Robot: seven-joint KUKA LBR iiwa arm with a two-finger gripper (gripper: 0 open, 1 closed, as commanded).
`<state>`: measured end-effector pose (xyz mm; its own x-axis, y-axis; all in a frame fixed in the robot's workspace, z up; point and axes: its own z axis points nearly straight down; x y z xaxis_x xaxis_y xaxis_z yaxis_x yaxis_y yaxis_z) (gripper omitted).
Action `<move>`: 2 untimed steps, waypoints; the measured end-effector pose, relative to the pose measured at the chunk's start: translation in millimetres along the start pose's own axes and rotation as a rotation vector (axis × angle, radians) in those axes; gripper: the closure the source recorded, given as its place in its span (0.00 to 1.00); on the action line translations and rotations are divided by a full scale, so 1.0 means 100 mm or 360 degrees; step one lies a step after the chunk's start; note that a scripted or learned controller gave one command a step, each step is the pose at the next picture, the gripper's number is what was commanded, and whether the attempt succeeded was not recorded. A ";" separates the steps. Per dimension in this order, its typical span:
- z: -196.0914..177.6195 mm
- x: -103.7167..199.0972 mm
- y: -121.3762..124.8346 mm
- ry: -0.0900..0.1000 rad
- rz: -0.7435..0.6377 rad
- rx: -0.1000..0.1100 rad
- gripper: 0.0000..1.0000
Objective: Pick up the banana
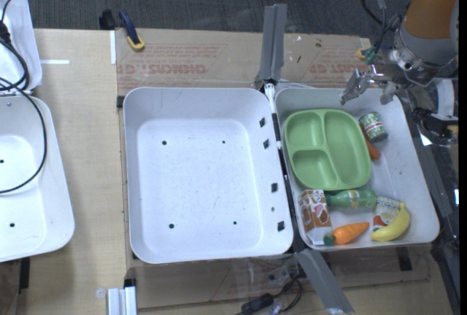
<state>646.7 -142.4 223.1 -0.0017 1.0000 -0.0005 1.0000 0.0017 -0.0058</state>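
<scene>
Banana (392, 224) lies in the right-hand bin (430, 213), tucked into the near right corner, close against the bin's right wall and near wall. Its curved long axis runs at a slant, from a lower end toward the near wall up to a tip pointing at the right wall. A small printed packet (385, 207) sits just beside its upper end, a toy carrot (347, 232) lies just beside its lower end, and a green bottle (352, 198) lies on its side a little farther in.

The gripper (371, 85) hangs over the far edge of the same bin, near that bin's far right corner, with the grey wrist and orange band (432, 6) above it. Its two fingers stand apart with nothing between them, so it carries nothing. The banana is well apart from it, along the bin's right side toward the near wall, with a green divided plate (328, 149) and a small can (373, 127) lying in between. The coming move probably calls for travel the length of the bin toward the near right corner, then a turn of the wrist so the fingers close across the banana's slanted axis. The crowding packet and the bin wall look likely to hinder a clean descent.
</scene>
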 end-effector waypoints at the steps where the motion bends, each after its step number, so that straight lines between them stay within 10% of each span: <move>1: 1.17 0.01 -0.18 0.0001 0.0026 -0.0007 0.00; 2: 0.48 0.19 -0.27 -0.0001 0.0190 -0.0003 0.00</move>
<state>619.7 -123.6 175.0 0.1171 0.9931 -0.0016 0.9931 -0.1171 -0.0036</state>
